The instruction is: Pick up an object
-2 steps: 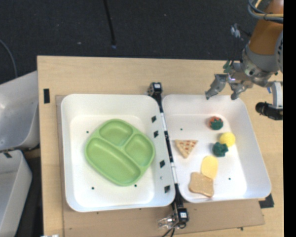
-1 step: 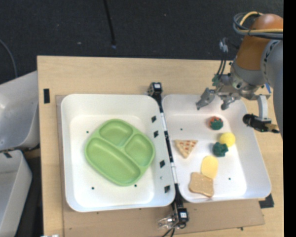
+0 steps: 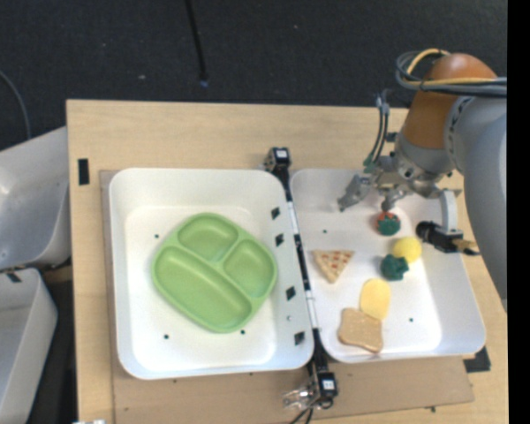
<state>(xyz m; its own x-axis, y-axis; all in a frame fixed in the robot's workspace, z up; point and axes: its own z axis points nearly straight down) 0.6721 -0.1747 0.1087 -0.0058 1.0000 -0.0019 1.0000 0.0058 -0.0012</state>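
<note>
We are at the approach: our gripper [image 3: 371, 194] hangs in the right bin's [image 3: 455, 325] upper part, fingers apart, holding nothing. Next, we descend onto the green piece [image 3: 388, 224] nearby.

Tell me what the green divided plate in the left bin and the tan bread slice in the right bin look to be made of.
The green divided plate looks like moulded plastic: uniform colour, smooth semi-matte surface, rounded compartment ridges. The tan bread slice seems a toy, probably plastic or foam: flat even colour, darker crust edge, matte look. The view is too coarse to settle which.
</note>
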